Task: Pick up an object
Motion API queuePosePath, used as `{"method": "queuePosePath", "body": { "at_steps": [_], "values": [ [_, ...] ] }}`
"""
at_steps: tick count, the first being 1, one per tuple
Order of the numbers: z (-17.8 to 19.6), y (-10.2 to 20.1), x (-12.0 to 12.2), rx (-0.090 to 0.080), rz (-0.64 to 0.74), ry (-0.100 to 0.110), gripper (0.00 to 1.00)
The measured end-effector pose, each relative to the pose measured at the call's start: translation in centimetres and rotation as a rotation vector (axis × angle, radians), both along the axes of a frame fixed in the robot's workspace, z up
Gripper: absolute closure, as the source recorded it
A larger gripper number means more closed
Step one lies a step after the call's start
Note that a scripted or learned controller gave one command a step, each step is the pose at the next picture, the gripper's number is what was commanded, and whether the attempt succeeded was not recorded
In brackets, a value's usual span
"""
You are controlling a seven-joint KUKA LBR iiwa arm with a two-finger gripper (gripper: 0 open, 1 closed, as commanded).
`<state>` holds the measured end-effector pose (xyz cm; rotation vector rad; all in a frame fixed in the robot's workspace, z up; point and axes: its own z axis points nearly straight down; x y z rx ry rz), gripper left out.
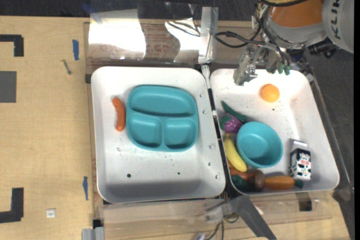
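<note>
My gripper (262,71) hangs over the far edge of the right bin (320,121), open with nothing between its fingers. An orange ball (270,93) lies just in front of it on the bin floor, apart from it. Further forward in that bin are a teal bowl (259,144), a yellow banana (234,155), purple grapes (232,124), a green piece (232,110), a carrot (278,181), a brown piece (256,178) and a small white toy car (301,164).
The left bin (107,166) holds a teal divided plate (162,117) and an orange sausage (118,113) along its left side. A shiny clear sheet (146,36) lies behind the bins. Cables (233,37) trail beside the wrist.
</note>
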<state>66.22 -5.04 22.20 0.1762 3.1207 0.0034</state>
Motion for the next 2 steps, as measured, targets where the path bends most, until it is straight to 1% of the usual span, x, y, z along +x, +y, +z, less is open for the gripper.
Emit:
{"method": "queuePosePath", "body": {
  "at_steps": [1,2],
  "values": [
    [6.0,-3.1,-0.2,-0.005,0.19,0.003,1.0],
    [-3.2,-9.3,-2.9,-0.002,0.326,0.017,1.0]
  ]
}}
